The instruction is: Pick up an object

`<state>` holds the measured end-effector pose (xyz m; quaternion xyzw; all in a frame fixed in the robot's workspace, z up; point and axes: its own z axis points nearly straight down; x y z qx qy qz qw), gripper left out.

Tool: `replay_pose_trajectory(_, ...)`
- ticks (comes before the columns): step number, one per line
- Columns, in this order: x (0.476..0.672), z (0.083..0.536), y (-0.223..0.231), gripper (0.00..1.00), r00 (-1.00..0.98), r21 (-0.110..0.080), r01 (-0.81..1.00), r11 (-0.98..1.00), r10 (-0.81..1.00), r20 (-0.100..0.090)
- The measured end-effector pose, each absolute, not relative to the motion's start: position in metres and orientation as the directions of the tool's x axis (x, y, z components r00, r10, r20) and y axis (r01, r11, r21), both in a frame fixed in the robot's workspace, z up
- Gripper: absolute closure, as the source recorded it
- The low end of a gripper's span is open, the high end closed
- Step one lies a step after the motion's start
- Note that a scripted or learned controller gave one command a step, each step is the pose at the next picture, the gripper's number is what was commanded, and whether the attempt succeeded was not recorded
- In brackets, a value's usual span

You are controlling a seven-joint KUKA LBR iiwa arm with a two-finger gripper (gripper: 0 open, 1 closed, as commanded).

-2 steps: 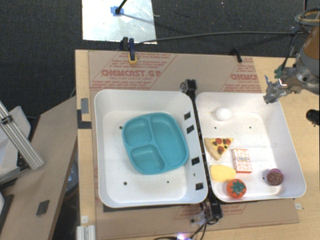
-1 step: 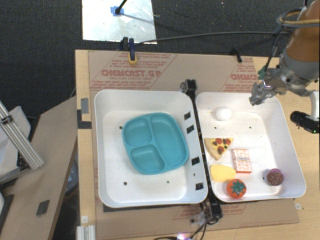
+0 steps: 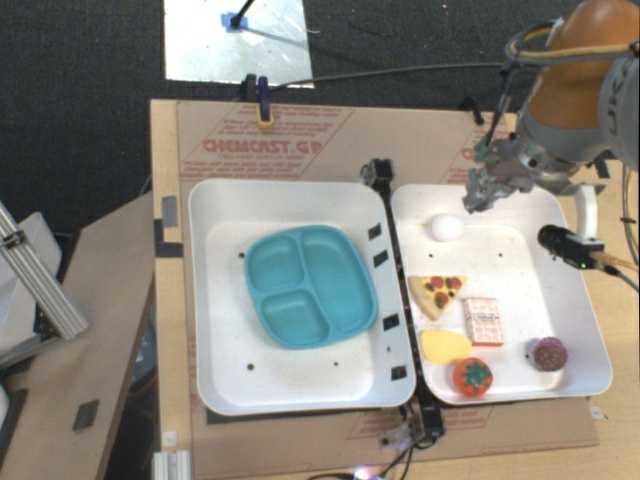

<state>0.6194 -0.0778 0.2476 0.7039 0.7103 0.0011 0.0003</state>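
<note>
White plastic bins sit side by side below me. My claw (image 3: 484,194) hangs over the far edge of the right bin (image 3: 590,368), just beside a white egg (image 3: 445,228); whether it is spread or pressed together I cannot tell. Nearer the front lie a pizza slice (image 3: 437,293), a small red-and-white carton (image 3: 483,321), a yellow piece (image 3: 445,346), a tomato (image 3: 473,376) and a dark purple ball (image 3: 549,353). The left bin (image 3: 225,368) holds a teal divided plate (image 3: 310,286).
</note>
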Motion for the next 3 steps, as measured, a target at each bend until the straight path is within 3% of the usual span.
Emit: replay_pose_trajectory(3, 0.626, 0.232, 0.070, 1.00, -0.009, 0.003, 1.000, 0.009, 1.000, 0.002)
